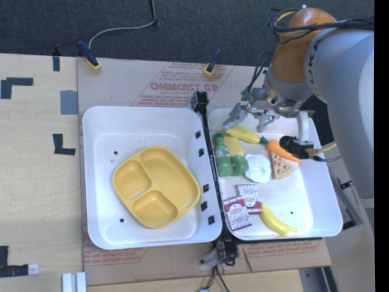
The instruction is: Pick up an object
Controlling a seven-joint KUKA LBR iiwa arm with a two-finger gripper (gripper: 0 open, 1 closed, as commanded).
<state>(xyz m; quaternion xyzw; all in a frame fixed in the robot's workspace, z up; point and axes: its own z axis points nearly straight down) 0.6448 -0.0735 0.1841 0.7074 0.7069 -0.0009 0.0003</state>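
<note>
Bench: pale wood surface, partly covered by a sheet of brown cardboard on which both bins stand. Arm: grey, with an orange band above the wrist, entering from the right and reaching over the far end of the right bin. Left bin: shallow and white, holding a yellow divided plate with three compartments, lying flat near the middle of the bin. Right bin: shallow and white, touching the left bin along a shared edge, holding the loose objects. Jaws: spread, with nothing between them, poised over the far end of the right bin just above a yellow corn cob. Just right of the cob lies an orange carrot, with a pizza slice just beside it on the near side. A green bottle-like item lies against the bin's left wall, next to a white piece. Nearer the camera are two small red-and-white cartons and a yellow banana. Two blue-and-yellow clamps grip the far edge of the cardboard.
</note>
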